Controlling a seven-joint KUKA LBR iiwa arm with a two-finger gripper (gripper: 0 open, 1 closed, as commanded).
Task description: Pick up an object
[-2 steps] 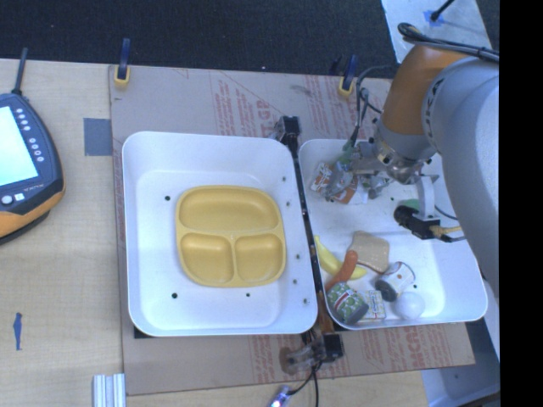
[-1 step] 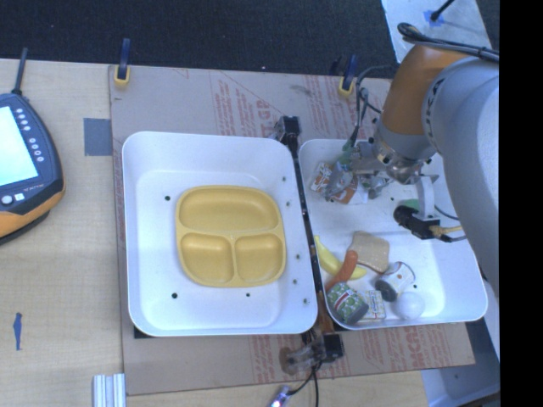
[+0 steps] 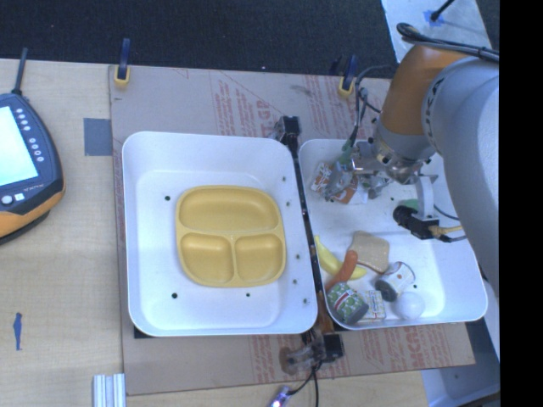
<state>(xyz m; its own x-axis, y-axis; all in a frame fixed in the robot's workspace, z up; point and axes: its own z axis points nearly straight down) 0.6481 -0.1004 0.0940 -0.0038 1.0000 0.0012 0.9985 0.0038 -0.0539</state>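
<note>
Your gripper (image 3: pixel 346 179) sits low in the far corner of the right bin (image 3: pixel 458 299), right at a crinkled wrapper (image 3: pixel 327 179); whether it is clamped, you cannot tell. Rise straight and slowly, clear of the bin wall, watching that the wrapper comes along.

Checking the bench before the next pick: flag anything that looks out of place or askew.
Nothing stands out. The yellow tray lies flat in the left bin; the right bin holds a loose pile of small items near its front, none spilled over the rim.
</note>
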